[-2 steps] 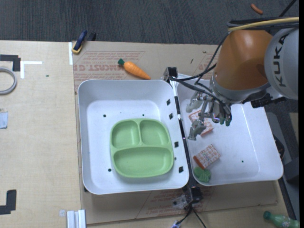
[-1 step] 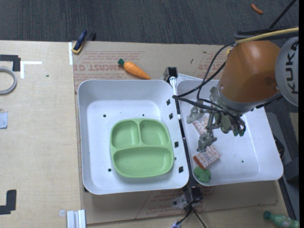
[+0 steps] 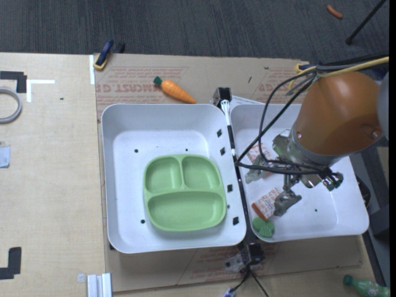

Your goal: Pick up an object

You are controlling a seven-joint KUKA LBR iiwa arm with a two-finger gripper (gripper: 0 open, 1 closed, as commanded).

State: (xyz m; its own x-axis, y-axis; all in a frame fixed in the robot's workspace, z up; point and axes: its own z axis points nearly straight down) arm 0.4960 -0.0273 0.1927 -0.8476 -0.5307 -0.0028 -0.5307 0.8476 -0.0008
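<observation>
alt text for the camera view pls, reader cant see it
A grey and orange robot arm reaches into the right white bin, its gripper low over small packets. The left bin holds a green divided plate; a toy carrot lies behind.

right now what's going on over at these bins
A grey robot arm with an orange band reaches in over the right bin, its gripper low among a few small items there: a red and white packet and a green piece near the bin's front left corner. Nothing is visibly held between its fingers. The left bin holds a green divided plate. A toy carrot lies on the cardboard behind the bins.
</observation>
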